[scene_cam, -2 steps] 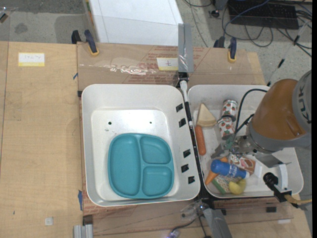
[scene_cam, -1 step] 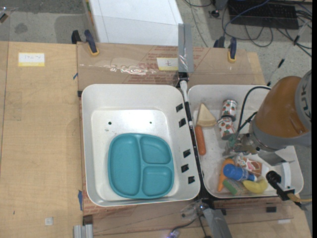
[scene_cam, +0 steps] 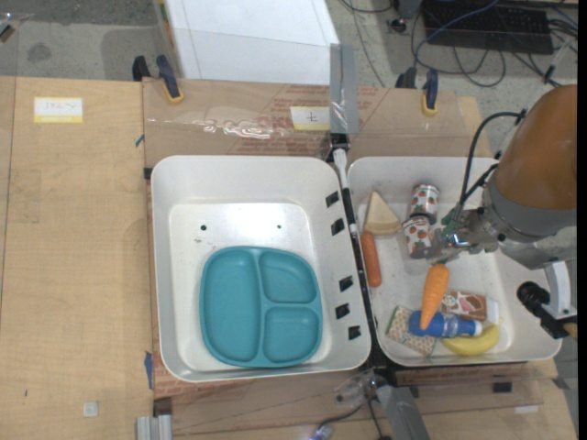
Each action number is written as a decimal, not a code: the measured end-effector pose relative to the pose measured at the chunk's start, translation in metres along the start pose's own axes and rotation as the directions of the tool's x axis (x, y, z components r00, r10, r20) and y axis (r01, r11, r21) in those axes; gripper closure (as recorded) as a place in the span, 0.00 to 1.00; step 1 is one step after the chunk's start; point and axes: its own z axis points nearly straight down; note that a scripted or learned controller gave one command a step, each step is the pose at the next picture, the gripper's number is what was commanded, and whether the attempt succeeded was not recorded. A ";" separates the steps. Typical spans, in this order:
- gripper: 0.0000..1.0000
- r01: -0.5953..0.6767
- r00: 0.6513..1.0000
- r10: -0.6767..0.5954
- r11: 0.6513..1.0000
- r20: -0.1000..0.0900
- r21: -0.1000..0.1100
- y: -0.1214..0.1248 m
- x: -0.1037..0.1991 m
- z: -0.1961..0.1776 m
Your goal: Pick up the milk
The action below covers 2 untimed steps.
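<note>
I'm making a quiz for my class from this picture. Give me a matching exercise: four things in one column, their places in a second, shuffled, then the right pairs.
Things:
1. Teal tray
2. Banana
3. Hot dog
4. Can

Places:
A. Right bin, along its left wall
B. Left bin
C. Right bin, front edge
D. Right bin, near the back, beside the cheese wedge

Pairs: 1-B, 2-C, 3-A, 4-D

Teal divided plate (scene_cam: 262, 306) in left bin (scene_cam: 165, 246) — carrot (scene_cam: 434, 287), banana (scene_cam: 474, 341), sausage (scene_cam: 371, 258) in right bin (scene_cam: 514, 351).
</note>
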 end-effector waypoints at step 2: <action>0.00 -0.332 0.943 0.332 0.943 0.001 0.002 0.062 0.044 -0.039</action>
